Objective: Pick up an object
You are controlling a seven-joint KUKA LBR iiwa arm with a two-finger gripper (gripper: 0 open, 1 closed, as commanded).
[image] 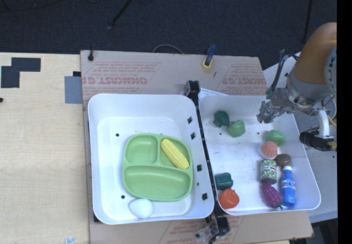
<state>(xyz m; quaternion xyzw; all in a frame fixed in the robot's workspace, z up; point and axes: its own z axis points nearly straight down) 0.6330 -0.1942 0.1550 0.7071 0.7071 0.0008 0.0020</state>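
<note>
My gripper (266, 114) hangs over the back right part of the right bin (247, 204), its dark fingers pointing down with nothing seen between them. Just below it lie a green round piece (275, 137) and a pink-orange one (269, 150). Further toward the front are a brown piece (282, 159), a small jar (268, 171), a blue bottle (287, 186) and a purple piece (270, 194). Two green pieces (221, 118) (236, 128) lie left of the gripper. A dark green can (223, 181) and a red-orange tomato (229, 198) sit at the front left.
The left bin (104, 127) holds a green divided plate (135, 179) with a yellow corn cob (175, 153) on it, and a white egg (141, 208) at the front. A black divider clip (192, 88) joins the bins at the back. A blue and yellow clamp (208, 57) sits on the cardboard behind.
</note>
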